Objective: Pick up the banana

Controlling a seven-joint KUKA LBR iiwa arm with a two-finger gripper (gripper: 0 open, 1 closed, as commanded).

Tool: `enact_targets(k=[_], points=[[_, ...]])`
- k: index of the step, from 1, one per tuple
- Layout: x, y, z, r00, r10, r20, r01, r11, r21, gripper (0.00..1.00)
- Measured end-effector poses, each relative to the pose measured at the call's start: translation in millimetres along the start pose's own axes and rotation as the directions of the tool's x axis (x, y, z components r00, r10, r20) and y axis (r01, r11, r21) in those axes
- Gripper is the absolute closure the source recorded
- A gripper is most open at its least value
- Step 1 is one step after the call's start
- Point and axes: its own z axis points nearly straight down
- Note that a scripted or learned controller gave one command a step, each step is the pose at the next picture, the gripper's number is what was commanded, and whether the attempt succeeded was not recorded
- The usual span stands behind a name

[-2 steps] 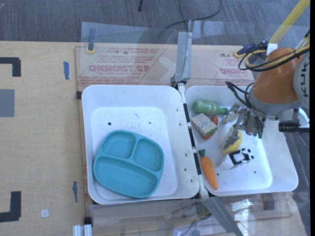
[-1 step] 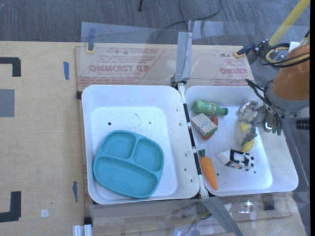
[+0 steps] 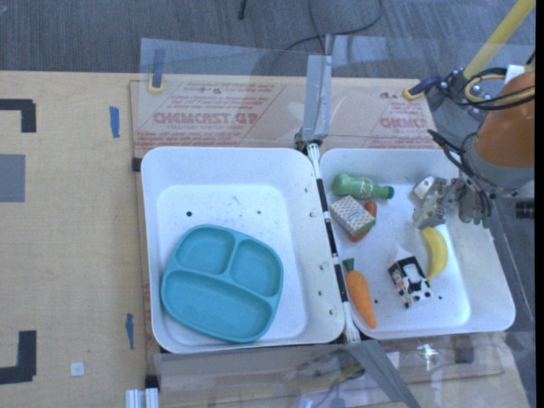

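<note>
Grey carpet ran behind a pale wooden bench (image 3: 68, 228) that bore two shallow white bins side by side. A teal divided plate (image 3: 223, 282) lay in the left bin (image 3: 161, 177), toward its near edge. The right bin (image 3: 489, 308) held the clutter: a green bottle (image 3: 361, 185) lay on its side near the far edge, a small patterned box (image 3: 353, 217) sat just in front of it with something red under its near corner, a carrot (image 3: 359, 293) lay along the left wall toward the near corner, and a black-and-white toy (image 3: 408, 280) lay near the middle. The banana (image 3: 436, 252) lay toward the right wall, just beside that toy. The gripper (image 3: 431, 215) hung over the banana's far end, close above or touching it, I could not tell which. Whether the pincer was open or closed I could not tell; nothing showed between its tips
</note>
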Motion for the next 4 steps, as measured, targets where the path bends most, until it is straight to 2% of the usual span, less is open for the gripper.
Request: enact_targets(k=[1, 2, 3, 4], points=[[0.1, -0.5, 0.1, 1.000, 0.001, 0.000, -0.001, 1.000, 0.000, 0.00], [-7.3, -10.1, 14.2, 0.998, -0.060, -0.015, 0.060, 0.998, 0.002, 0.00], [2.1, -14.1, 13.8, 0.994, -0.108, -0.016, 0.108, 0.994, 0.002, 0.00], [15.3, 23.3, 13.1, 0.988, 0.155, -0.015, -0.155, 0.988, 0.006, 0.00]])
